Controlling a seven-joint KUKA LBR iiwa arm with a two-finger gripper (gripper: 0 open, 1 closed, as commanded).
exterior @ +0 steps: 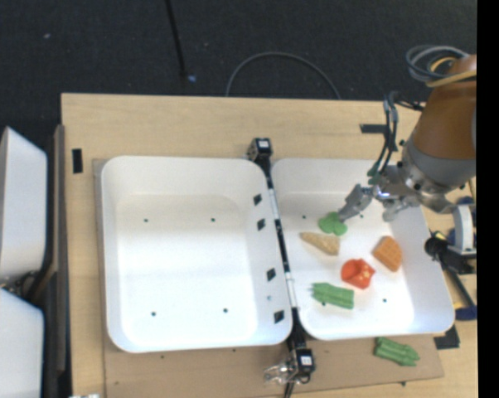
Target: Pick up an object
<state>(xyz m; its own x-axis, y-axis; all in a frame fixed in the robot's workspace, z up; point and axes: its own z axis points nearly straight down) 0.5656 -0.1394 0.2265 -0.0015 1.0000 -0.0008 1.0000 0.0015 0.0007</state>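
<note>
Several small objects lie in the right bin [423, 309]: a round green piece [332, 224], a tan wedge [320, 242], a red pepper-like piece [357, 273], an orange chunk [389, 254] and a long green piece [332, 295]. My gripper [372, 208] hangs over the upper right part of this bin, open, with its fingers spread. The left finger's tip is right beside the round green piece, and I see nothing between the fingers.
The left bin [117, 247] sits beside the right one, with a black clipped divider [274, 247] between them. Another green piece [396, 351] lies on the wooden bench outside the right bin's front edge. White boxes [17, 214] stand at the far left.
</note>
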